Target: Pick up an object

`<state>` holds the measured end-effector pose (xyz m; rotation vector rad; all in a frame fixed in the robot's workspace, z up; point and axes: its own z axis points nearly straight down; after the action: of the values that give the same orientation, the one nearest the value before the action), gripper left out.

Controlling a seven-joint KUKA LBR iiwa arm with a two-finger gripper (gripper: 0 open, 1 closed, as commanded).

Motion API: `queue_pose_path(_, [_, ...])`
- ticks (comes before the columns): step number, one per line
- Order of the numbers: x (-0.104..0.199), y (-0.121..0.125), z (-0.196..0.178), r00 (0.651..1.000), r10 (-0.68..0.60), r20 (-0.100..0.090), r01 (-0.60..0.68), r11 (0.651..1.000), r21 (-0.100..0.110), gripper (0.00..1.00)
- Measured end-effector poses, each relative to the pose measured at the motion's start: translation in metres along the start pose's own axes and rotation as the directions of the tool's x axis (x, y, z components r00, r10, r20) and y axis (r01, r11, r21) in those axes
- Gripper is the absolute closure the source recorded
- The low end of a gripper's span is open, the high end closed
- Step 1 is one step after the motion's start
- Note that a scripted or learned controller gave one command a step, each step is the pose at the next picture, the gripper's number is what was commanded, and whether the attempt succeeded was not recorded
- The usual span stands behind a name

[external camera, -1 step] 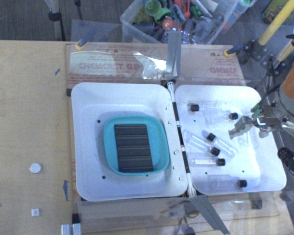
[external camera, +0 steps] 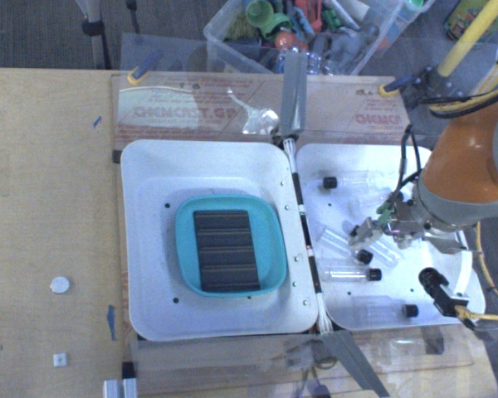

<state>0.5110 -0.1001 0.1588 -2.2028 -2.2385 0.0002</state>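
The right bin (external camera: 448, 326) holds several clear plastic tubes with black caps. One tube (external camera: 349, 274) lies near the bin's middle and another tube (external camera: 382, 311) lies near the front wall. A loose black cap (external camera: 329, 182) sits at the back left, and another cap (external camera: 363, 256) lies just below the gripper. My gripper (external camera: 370, 229) hangs low over the middle of the right bin, right above the tubes. I see nothing clearly between its tips.
The left bin (external camera: 149, 181) holds a teal tray (external camera: 270, 247) with a dark ridged block (external camera: 225, 251) in it. A metal divider (external camera: 303, 230) separates the bins. A clear box of toys (external camera: 315, 15) stands behind the bench.
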Motion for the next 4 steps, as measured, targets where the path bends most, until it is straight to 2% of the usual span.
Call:
queue_pose_path(1, [-0.024, 0.023, 0.051, 1.000, -0.009, 0.001, 0.009, 1.000, -0.029, 0.00])
queue_pose_path(2, [-0.067, 0.041, 0.067, 0.999, -0.043, 0.001, 0.043, 0.999, -0.008, 0.00])
queue_pose_path(3, [-0.069, 0.041, 0.058, 0.999, -0.040, 0.003, 0.040, 0.999, -0.009, 1.00])
queue_pose_path(4, [-0.053, 0.059, -0.030, 1.000, -0.004, 0.002, 0.004, 1.000, -0.002, 1.00])
